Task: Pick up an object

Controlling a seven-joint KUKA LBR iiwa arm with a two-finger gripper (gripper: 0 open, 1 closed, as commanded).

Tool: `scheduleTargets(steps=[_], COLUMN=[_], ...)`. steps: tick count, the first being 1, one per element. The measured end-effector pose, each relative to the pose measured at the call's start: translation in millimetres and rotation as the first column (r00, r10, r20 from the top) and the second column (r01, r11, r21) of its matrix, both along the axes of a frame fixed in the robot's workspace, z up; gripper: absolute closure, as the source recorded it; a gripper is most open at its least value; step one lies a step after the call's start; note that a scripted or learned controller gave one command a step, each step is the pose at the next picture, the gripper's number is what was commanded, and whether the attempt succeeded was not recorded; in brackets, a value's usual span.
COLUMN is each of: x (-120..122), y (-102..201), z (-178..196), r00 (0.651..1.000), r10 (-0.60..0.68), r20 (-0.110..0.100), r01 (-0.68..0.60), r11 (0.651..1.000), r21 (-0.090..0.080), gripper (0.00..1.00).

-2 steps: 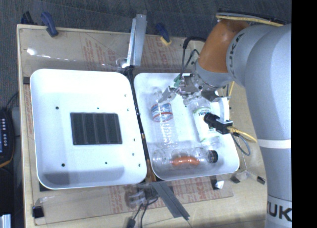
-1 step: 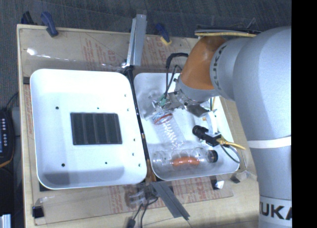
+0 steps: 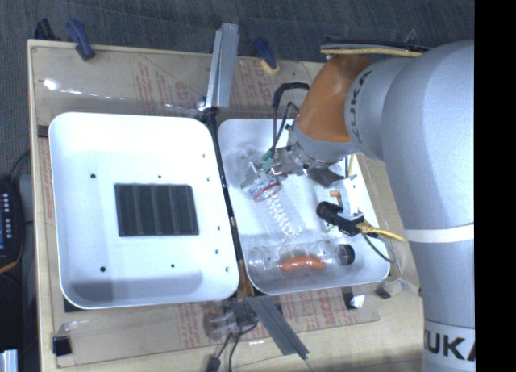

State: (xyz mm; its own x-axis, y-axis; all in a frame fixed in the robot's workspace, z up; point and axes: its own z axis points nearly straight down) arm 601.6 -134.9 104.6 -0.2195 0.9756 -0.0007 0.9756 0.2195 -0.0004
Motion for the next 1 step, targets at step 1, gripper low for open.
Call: scheduleTargets(steps=[1], x=[41.2], y=[71.4], z=[88.1], r00=[0.996], r10=[-0.089], r20=[-0.001], r01=[0.089], r11=[0.996], r21=[0.0], gripper=[1.0])
